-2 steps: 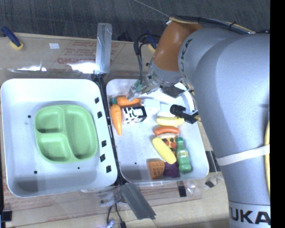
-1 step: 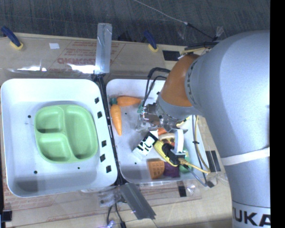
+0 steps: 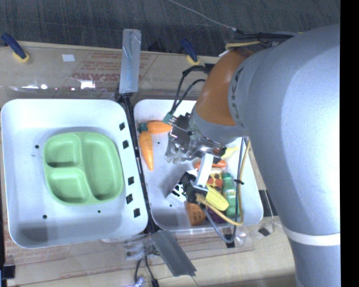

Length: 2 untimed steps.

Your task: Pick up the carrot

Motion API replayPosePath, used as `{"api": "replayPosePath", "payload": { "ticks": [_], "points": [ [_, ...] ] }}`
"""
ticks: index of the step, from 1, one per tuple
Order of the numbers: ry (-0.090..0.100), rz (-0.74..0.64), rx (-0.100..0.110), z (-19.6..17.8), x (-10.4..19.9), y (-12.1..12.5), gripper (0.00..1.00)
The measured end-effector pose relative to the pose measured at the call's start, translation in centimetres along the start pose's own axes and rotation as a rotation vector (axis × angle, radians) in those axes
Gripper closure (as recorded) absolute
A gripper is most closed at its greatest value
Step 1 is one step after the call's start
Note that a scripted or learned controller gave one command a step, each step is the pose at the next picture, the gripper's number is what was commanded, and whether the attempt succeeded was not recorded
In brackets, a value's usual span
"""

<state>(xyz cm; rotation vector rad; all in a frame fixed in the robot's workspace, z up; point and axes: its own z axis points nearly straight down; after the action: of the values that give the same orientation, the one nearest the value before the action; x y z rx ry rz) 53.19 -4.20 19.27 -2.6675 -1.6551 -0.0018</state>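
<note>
pincer point(image 3: 180, 151) hangs low over the right bin point(image 3: 161, 217), near its left wall, at the end of the grey arm point(image 3: 299, 118) reaching in from the right. i cannot tell how it is set, and nothing shows in its grasp. just beside it, the carrot point(image 3: 146, 148) lies along the bin's left wall, tip toward the front, apparently untouched. another orange piece point(image 3: 160, 127) rests behind it. a corn cob point(image 3: 216, 197) sits among a toy heap at the front right. the left bin point(image 3: 12, 160) holds a green divided plate point(image 3: 82, 166).
</note>
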Motion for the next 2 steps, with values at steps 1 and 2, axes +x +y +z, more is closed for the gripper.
{"api": "replayPosePath", "payload": {
  "ticks": [1, 2],
  "points": [
    [0.000, 0.083, 0.001, -2.7, 7.4, 1.1, 1.00],
    [-0.006, 0.124, 0.008, 0.4, 7.0, -9.9, 1.00]
  ]
}}
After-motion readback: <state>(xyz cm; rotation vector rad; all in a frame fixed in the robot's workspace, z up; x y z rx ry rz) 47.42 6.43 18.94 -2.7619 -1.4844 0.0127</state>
